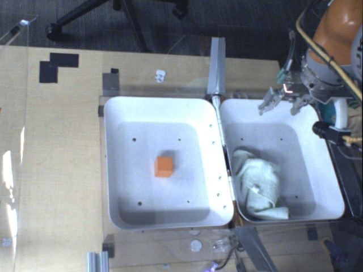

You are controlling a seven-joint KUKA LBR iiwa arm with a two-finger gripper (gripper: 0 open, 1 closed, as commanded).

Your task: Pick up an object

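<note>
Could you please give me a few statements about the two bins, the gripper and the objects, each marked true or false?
1. The orange block lies in the left bin. True.
2. The white cloth lies in the same bin as the block. False: it lies crumpled in the right bin.
3. The gripper is open, with nothing between its fingers. True.
4. The gripper hangs over the left bin. False: it is at the far rim of the right bin.
</note>
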